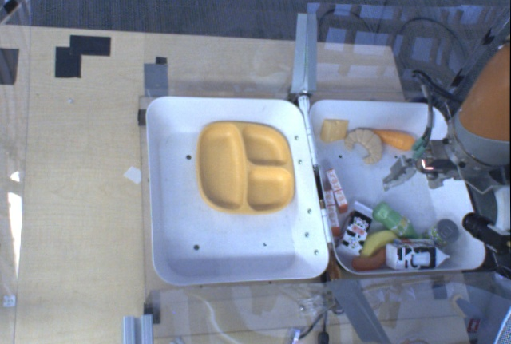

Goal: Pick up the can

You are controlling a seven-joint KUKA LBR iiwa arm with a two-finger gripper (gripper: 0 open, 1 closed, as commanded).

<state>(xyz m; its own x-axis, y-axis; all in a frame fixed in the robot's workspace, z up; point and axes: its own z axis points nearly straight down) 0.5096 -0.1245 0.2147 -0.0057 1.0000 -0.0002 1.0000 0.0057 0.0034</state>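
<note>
Can (446, 231) in right bin (397, 106).

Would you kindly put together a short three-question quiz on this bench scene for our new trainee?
1. True or false: the yellow divided tray lies in the right bin.
2. Multiple choice: the orange carrot lies at the right bin's (A) far edge, (B) near edge, (C) left wall.
3. Short answer: what lies directly between the cheese wedge and the carrot?

Key
1. False; it lies in the left bin.
2. A.
3. A pale croissant. The gripper hangs over the right bin, just nearer the camera than it, while the can sits by the bin's near right corner.
</note>
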